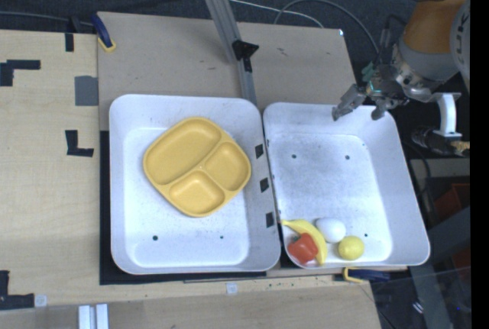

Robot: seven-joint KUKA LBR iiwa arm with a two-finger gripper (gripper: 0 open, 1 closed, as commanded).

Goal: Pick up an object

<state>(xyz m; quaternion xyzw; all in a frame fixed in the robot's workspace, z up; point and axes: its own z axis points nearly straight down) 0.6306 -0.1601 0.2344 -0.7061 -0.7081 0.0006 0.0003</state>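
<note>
- On the bench, two shallow white bins: left bin [130,243], right bin [397,190], smooth with rounded corners.
- One glossy yellow plate [196,166] with three compartments lies in the left bin.
- Four small things crowd the right bin's near edge: curved banana [309,229], red piece [303,247], white egg [331,229], round lemon [351,247].
- My gripper [357,107] hangs over the right bin's far rim, fingers spread, holding nothing.

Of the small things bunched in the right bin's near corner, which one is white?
The white egg-shaped ball, in the middle of the bunch. The banana and the round ball beside it are yellow, and the piece at the left is red.
</note>
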